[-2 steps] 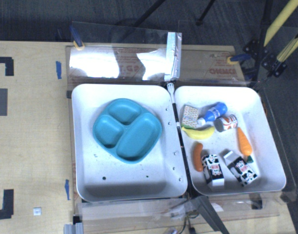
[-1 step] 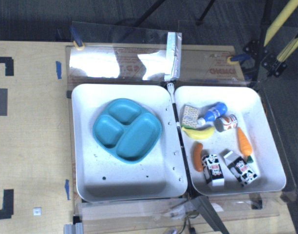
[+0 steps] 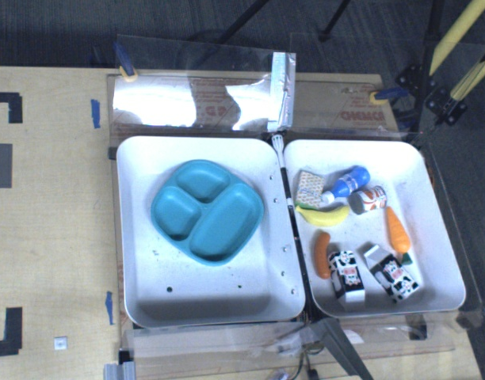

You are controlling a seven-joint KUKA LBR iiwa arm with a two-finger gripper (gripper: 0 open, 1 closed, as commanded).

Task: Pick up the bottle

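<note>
In the L bin point(image 3: 139, 291) a blue 3-compartment plate point(image 3: 207, 210) is seen at centre; it is not needed for the task. In the R bin point(image 3: 441, 279), at approx. 10 o'clock of its centre, a patterned sachet point(image 3: 309, 186) is laid, w/ a banana point(image 3: 322, 215) just below it. The bottle point(image 3: 345, 184), blue w/ a white cap, is found lying on its side at approx. 12 o'clock of the bin centre, cap pointed to 8 o'clock and resting at the banana. A red-and-white can point(image 3: 368, 200) is set close at its 4 o'clock, apparently touching. Two carrots point(image 3: 398, 232) and two cow-print cartons point(image 3: 348, 274) are spread from 3 to 7 o'clock. The step is judged to be pre-approach: nothing has been lifted yet. A descent onto the bottle's body is called for, w/ closing across its short axis, away from can and banana.
</note>
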